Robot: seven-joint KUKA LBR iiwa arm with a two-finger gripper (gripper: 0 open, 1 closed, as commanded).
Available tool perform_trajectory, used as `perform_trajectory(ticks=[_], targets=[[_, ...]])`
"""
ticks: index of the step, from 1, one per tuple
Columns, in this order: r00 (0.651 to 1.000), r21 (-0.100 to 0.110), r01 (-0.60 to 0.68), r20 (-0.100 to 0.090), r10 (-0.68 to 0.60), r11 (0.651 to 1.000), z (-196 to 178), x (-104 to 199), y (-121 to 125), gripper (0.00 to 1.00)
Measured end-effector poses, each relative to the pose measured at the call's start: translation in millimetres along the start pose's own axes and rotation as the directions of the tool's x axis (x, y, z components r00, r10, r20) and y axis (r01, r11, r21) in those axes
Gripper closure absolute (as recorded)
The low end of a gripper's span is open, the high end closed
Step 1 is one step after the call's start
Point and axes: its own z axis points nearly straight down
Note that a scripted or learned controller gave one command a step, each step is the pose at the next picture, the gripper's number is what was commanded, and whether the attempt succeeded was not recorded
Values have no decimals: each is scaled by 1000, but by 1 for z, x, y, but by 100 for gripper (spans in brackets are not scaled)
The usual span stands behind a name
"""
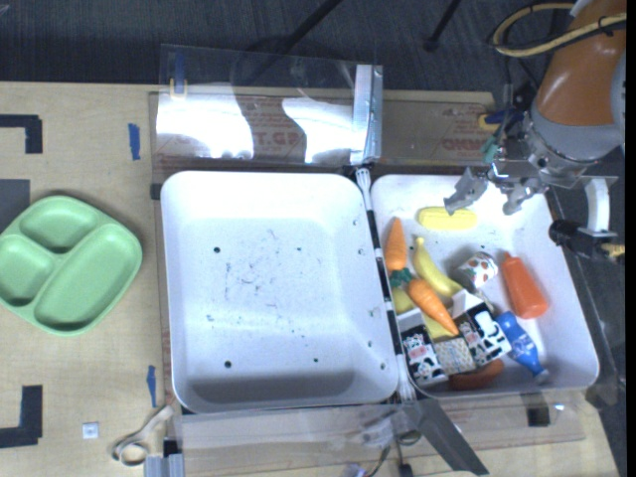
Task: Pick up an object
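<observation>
The tool (pixel 490 193) hangs over the far end of the right bin (pixel 571 341), its two fingers spread apart with nothing between them. The nearest candidate is the yellow lemon-shaped piece (pixel 446 218), lying just below and left of the tool, its long axis running roughly left to right across the bin. A small drop and shift toward it would likely put the fingers astride it. Nearer the camera from the lemon piece lie a banana (pixel 433 267), two carrots (pixel 429 304), an orange bottle (pixel 523 284), a blue bottle (pixel 520 342) and patterned boxes (pixel 447 351). The left bin (pixel 189 266) holds nothing visible.
</observation>
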Motion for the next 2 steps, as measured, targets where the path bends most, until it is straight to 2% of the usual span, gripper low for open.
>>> perform_trajectory(ticks=[1, 2], targets=[[993, -1, 115, 0, -115, 993, 52, -15, -63, 0], [962, -12, 273, 5, -273, 962, 116, -47, -94, 0]])
